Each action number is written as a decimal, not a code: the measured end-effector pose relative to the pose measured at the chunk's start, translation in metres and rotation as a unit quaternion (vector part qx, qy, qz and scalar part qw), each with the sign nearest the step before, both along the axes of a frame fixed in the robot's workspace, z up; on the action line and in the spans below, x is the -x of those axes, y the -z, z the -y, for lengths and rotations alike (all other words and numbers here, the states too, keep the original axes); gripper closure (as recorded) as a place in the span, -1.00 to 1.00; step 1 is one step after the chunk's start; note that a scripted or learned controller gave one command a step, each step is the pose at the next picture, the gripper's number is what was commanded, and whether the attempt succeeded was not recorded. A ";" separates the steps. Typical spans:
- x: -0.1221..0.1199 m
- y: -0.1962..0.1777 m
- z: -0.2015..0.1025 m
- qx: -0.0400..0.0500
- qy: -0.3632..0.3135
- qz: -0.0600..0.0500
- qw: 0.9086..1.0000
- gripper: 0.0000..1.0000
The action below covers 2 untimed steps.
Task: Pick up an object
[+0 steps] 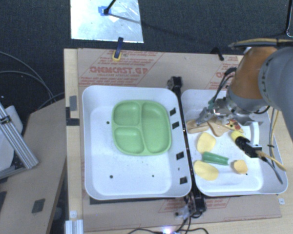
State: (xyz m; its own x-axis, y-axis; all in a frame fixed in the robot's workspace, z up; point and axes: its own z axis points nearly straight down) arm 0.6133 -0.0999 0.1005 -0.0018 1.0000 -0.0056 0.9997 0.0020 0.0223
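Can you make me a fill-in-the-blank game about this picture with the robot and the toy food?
1. The divided plate in the left bin is colored ____.
2. The plate has ____ compartments.
3. The gripper hangs over the ____ bin.
4. The long green toy lies between two ____ pieces.

Missing words: green; three; right; yellow

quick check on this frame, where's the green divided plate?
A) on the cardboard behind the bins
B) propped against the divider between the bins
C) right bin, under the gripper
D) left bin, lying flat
D: the green divided plate lies flat near the middle of the left bin, while the gripper is over the right bin among the small food items.
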 end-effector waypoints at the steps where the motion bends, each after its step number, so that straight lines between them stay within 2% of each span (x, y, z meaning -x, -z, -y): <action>1: 0.116 0.013 0.009 -0.003 0.004 -0.008 1.000 -1.00; 2: 0.046 0.012 -0.015 0.000 -0.002 -0.005 1.000 -1.00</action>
State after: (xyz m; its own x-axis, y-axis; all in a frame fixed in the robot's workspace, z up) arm 0.5672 -0.0845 0.0884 -0.0056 1.0000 -0.0063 0.9999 0.0057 0.0122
